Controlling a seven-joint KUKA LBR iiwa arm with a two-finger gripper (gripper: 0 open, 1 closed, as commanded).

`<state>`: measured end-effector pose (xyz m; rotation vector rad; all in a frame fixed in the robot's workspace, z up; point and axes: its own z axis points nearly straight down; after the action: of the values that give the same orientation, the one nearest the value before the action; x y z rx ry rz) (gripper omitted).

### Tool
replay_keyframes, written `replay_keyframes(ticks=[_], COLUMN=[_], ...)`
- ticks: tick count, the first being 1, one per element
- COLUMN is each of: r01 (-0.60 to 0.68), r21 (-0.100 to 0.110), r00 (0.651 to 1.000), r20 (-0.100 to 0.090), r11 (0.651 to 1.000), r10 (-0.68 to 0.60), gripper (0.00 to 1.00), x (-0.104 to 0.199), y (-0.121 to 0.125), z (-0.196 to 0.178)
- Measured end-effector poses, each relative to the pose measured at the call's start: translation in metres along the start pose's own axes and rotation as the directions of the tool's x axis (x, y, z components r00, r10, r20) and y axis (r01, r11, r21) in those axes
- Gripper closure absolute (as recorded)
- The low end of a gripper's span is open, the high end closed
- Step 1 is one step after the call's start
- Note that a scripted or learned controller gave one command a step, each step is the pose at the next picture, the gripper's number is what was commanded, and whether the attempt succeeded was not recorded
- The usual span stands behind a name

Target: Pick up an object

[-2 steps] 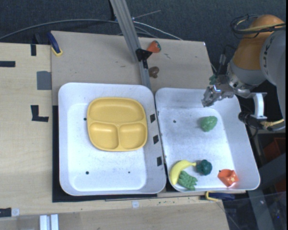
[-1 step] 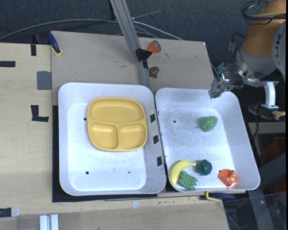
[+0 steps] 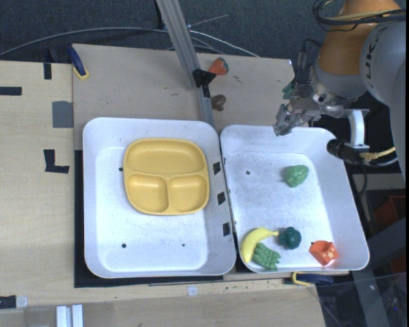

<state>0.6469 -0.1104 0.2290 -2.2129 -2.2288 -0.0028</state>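
My gripper (image 3: 283,126) hangs above the far rim of the right bin (image 3: 341,182), with nothing visible between its fingers. Well below it in that bin lies a light green lump (image 3: 296,175). Along the bin's near edge sit a yellow banana (image 3: 253,240), a green leafy piece (image 3: 266,256), a dark green ball-like object (image 3: 290,237) and an orange-red object (image 3: 323,251).
The left bin (image 3: 102,203) holds a yellow divided plate (image 3: 166,176). A grey metal post (image 3: 180,36) slants up behind the bins, with an orange clip (image 3: 219,65) and a brown knob (image 3: 218,102) near its foot. A blue-yellow clamp (image 3: 78,63) lies at the bench's far left.
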Motion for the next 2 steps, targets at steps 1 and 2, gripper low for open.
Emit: replay_keyframes(ticks=[1, 2], r01=[0.001, 0.001], r21=[0.001, 0.003], r00=[1.000, 1.000], r20=[0.000, 0.000], r11=[1.000, 1.000], r10=[-0.001, -0.001], gripper=[1.00, 1.00], x=[0.061, 0.121], y=[0.004, 0.003], z=[-0.003, 0.007])
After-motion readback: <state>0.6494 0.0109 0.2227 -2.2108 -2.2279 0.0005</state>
